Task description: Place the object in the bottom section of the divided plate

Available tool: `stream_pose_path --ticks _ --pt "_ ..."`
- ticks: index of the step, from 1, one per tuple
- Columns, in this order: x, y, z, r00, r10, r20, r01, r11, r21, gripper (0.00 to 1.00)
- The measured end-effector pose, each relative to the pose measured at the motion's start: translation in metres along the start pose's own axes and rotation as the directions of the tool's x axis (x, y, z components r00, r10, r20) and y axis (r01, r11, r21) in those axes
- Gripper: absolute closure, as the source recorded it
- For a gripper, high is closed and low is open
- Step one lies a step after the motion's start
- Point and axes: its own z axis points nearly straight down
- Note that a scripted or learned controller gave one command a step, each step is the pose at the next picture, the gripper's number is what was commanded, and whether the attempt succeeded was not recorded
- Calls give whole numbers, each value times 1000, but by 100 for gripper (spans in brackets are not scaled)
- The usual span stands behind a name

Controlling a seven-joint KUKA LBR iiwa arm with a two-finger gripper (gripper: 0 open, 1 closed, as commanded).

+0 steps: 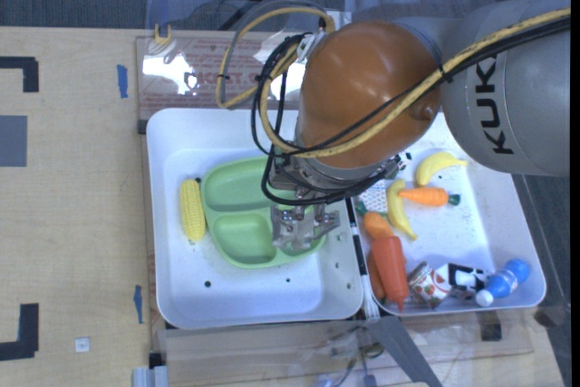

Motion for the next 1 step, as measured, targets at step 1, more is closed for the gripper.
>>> stream_pose_path --ticks 1 --pt "0 0 0 1000 0 0 0 1000 0 0"
